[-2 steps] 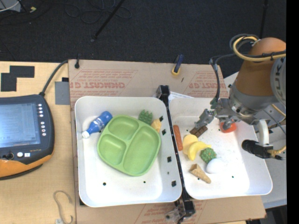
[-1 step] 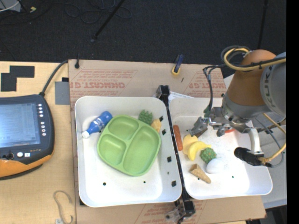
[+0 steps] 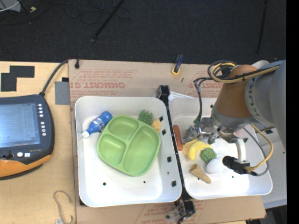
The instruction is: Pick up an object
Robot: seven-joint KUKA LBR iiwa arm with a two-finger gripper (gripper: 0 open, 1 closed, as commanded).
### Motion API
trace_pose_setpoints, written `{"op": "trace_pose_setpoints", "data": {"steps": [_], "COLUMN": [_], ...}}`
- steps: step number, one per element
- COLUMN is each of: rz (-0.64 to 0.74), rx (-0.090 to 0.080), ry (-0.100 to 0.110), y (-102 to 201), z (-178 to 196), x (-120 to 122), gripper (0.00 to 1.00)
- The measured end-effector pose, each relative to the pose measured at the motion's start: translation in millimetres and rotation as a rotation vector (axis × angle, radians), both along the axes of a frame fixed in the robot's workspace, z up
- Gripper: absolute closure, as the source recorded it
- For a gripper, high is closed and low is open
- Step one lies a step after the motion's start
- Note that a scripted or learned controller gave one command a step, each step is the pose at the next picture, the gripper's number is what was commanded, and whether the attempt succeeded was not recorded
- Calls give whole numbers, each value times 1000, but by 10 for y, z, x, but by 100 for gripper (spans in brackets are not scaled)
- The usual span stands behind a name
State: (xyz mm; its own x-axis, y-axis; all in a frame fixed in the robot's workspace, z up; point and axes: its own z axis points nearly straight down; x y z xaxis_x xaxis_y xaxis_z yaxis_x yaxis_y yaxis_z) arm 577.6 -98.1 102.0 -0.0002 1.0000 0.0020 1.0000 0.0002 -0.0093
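Note:
My gripper [image 3: 200, 134] hangs over the left half of the right bin [image 3: 261, 185], at the end of the grey arm with its orange band [image 3: 236, 94]. Just below it lie a yellow banana-shaped toy [image 3: 195, 148] and a green broccoli toy [image 3: 208, 154]. A white egg [image 3: 214, 166] and a tan wedge [image 3: 201, 173] rest nearer the front. An orange stick [image 3: 178, 137] lies along the bin's left wall. Nothing visibly sits in the gripper.
The left bin [image 3: 88, 181] holds a green divided plate [image 3: 129, 144], a blue bottle [image 3: 96, 123], a small green toy [image 3: 145, 116] and a yellow piece [image 3: 156, 124]. A tablet [image 3: 21, 129] lies on the bench at far left. Cables [image 3: 259, 148] loop beside the arm.

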Motion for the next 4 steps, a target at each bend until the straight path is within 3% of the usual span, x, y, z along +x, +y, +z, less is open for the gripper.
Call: {"op": "trace_pose_setpoints", "data": {"steps": [1, 2, 4], "rz": [-4, -10, -7], "rx": [-6, -2, -2], "ry": [-7, -6, -10], "y": [-12, -14, -121], "z": [-144, -38, 925], "x": [-1, -3, -144], "gripper": [0, 100, 100]}}
